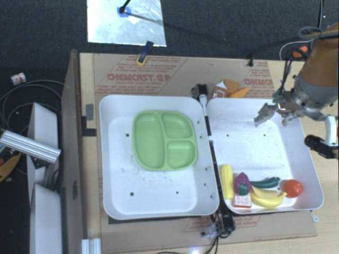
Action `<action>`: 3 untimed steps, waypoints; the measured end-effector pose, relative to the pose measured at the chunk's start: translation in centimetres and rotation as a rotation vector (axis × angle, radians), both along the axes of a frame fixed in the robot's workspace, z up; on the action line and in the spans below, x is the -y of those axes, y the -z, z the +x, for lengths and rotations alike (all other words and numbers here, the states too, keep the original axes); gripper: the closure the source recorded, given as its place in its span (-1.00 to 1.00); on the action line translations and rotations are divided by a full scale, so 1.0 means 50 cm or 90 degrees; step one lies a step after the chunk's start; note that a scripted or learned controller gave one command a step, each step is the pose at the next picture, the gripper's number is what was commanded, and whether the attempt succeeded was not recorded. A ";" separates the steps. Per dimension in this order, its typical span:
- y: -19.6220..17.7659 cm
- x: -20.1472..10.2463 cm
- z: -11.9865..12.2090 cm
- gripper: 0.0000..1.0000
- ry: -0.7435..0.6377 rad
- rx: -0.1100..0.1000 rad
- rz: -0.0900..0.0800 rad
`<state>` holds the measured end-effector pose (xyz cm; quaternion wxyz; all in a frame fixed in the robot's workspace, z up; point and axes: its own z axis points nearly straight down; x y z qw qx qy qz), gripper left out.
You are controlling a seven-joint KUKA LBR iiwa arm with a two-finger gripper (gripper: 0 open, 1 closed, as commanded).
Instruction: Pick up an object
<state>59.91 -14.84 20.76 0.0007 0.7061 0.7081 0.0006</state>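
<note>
Fingers spread and holding nothing, the gripper hovers above the right bin's far side, needing a descent toward the near-edge toys.

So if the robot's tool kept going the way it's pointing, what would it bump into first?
The tool points down and leftward over the right bin. Going straight on, it would probably meet that bin's bare white floor first. The toy foods sit at the near edge, out of that line. Its height is hard to judge.

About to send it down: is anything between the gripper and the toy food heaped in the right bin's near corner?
Nothing visible. The gripper hangs over bare white floor of the right bin, apart from the toy food.
</note>
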 end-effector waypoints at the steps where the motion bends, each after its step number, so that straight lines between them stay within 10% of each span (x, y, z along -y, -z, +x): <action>1: 0.135 0.044 0.069 -1.00 0.000 -0.001 -0.001; 3: 0.248 -0.131 0.099 -1.00 -0.003 -0.001 0.001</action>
